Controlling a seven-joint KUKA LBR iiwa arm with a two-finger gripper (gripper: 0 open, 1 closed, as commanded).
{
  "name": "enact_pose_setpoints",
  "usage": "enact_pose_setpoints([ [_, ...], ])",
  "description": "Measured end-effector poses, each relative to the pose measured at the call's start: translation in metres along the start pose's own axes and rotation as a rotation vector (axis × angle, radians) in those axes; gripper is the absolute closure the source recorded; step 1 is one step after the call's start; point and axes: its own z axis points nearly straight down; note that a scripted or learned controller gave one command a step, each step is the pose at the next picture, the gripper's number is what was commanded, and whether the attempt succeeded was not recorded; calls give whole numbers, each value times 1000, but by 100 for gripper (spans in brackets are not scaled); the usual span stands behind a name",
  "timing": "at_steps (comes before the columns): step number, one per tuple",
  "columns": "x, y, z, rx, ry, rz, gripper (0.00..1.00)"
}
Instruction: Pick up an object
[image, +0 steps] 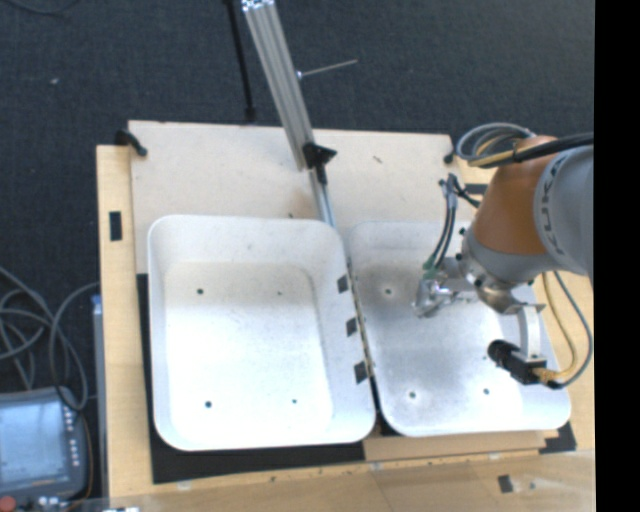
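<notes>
My gripper (432, 297) hangs low over the right bin (400, 250), in its upper middle part, beneath the arm's orange band (505, 205). It appears as a small metallic tip close to the bin floor. I cannot make out any object at the tip. The wrist and arm body hide the bin's right side behind them.
The left bin (250, 330) lies beside the right one, with small black clips (352, 325) along their shared rims. A slanted metal pole (290, 100) rises from the back of the bench. Cables and a black connector (510, 362) hang from the arm over the right bin's lower right.
</notes>
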Motion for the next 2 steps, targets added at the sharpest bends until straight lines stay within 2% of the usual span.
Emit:
enact_pose_setpoints([
  [1, -1, 11, -59, -2, -1, 0, 100],
  [2, 2, 5, -119, -3, -1, -2, 100],
])
